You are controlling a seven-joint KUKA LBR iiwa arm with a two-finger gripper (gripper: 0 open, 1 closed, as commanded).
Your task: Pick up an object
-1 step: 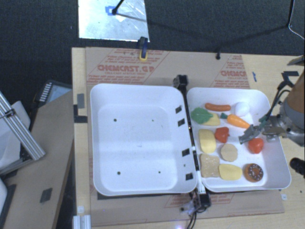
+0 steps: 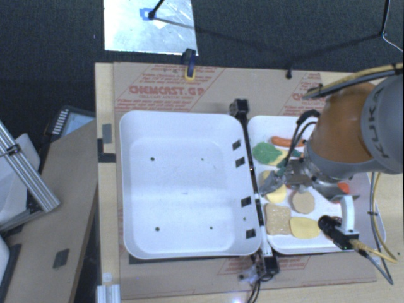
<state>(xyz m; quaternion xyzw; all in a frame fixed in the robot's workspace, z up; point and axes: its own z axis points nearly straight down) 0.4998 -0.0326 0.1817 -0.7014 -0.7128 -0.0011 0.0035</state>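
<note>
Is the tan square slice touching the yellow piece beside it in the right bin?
Touching. The camera view shows the tan square slice with its right edge meeting the yellow piece, no bin floor between them.

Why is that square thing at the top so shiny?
In the camera view, the silvery sheet on the dark floor catches the light and glares white; the left bin looks bright and evenly lit, while the arm looks slightly soft.

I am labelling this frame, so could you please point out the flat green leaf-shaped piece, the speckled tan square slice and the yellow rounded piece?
Flat green leaf-shaped piece (image 2: 267,152), camera view, its middle.
Speckled tan square slice (image 2: 278,219), camera view, its centre.
Yellow rounded piece (image 2: 304,228), camera view, its middle.
</note>
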